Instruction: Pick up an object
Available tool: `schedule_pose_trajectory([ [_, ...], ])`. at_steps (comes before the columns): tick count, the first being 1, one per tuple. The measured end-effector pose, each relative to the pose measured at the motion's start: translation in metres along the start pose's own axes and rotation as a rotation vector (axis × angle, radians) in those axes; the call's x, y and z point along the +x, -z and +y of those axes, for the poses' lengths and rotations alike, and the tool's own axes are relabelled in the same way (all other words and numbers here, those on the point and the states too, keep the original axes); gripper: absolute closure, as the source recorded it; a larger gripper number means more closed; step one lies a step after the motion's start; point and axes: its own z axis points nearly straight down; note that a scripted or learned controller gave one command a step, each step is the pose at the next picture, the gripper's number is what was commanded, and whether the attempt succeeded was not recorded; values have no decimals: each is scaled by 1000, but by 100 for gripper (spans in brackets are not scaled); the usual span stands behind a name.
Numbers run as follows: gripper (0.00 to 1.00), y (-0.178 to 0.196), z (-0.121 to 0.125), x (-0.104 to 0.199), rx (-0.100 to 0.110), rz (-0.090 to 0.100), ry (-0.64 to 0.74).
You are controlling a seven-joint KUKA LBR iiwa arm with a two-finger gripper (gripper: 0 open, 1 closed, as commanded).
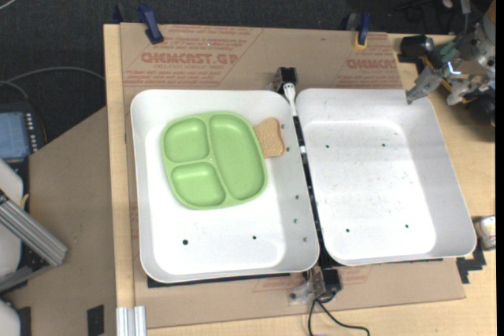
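Where bins meet, cracker (270,138) touching green plate (213,160)

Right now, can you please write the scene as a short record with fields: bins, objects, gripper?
left bin: holds two objects
green plate: three compartments, lying flat in the left bin
cracker: tan, touching the plate's right edge
right bin: white, speckled floor
gripper: above the right bin's far right corner, fingers hard to judge

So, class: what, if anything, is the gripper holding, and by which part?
Nothing is held. The gripper is at the right bin's far corner, with nothing between its fingers.
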Motion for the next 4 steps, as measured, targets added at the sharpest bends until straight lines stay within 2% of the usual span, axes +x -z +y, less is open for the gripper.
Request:
schedule_pose_trajectory([
  [1,0,122,-33,28,-13,-3,3],
  [2,0,286,-100,56,-21,-5,3],
  [3,0,308,-165,90,-6,0,3],
  [4,100,316,-162,89,-7,-3,1],
])
